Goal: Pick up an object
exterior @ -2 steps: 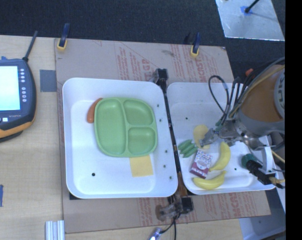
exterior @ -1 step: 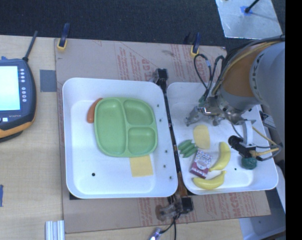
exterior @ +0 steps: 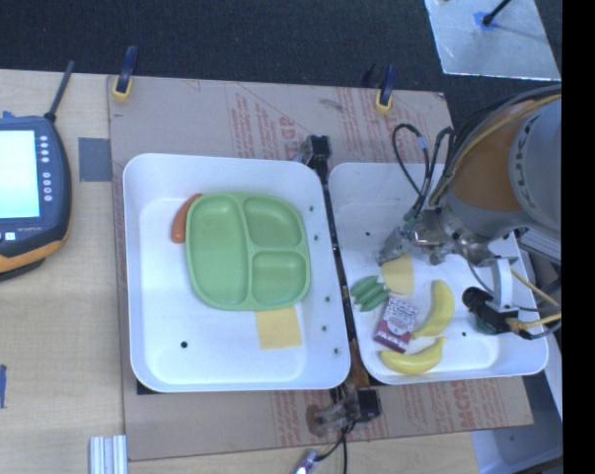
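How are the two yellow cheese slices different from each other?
The cheese slice in the left bin lies flat, partly tucked under the green tray; the cheese slice in the right bin sits by the gripper and looks smaller. Both are pale yellow and squarish.

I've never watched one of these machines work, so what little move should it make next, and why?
Probably a short drop straight down. The tool hovers in the right bin, just above a pale yellow block, the closest item. The banana, the red packet and the green pods lie farther off.
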